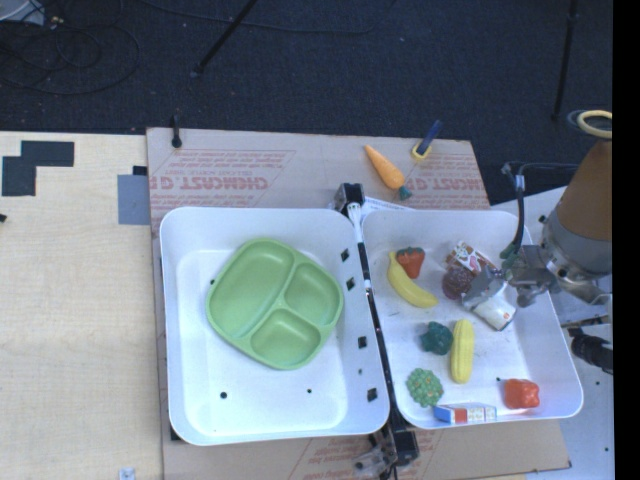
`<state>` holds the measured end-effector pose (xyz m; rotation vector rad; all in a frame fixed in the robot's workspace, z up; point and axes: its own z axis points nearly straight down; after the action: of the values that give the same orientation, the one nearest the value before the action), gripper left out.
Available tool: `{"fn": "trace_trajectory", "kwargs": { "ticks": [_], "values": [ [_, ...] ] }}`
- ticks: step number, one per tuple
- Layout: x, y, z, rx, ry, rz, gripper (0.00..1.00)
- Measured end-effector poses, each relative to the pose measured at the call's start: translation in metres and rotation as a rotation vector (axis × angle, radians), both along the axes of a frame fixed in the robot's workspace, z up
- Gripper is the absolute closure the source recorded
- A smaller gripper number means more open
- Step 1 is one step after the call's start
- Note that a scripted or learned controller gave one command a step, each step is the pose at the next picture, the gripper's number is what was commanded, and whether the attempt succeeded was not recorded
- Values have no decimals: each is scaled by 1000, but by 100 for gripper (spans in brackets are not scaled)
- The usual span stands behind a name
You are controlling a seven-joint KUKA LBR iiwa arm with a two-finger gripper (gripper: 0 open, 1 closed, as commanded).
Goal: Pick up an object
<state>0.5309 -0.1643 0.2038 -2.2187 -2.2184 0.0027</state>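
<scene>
My gripper [492, 293] reaches in from the right and sits low over the upper right part of the right bin [545, 353]. Directly below it lies a small white object [498, 315], and a dark round item [457, 284] and a red-and-white packet [467, 260] lie just to its left. A yellow banana [411, 284] and a red strawberry [409, 260] lie further left. In the lower half of the bin are a dark green broccoli [436, 338], a corn cob [462, 350], a light green vegetable [424, 386], an orange-red fruit [521, 394] and a small flat box [466, 414].
The left bin [190, 368] holds a green divided plate [277, 303]. A carrot [385, 167] and a blue-and-yellow tool [427, 140] lie on the cardboard behind the bins. The arm's orange band [590, 193] stands at the right edge.
</scene>
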Motion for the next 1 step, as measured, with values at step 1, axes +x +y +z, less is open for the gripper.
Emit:
{"fn": "trace_trajectory", "kwargs": {
  "ticks": [1],
  "values": [
    [42,-42,-115,-2,-4,-1,0]
  ]
}}
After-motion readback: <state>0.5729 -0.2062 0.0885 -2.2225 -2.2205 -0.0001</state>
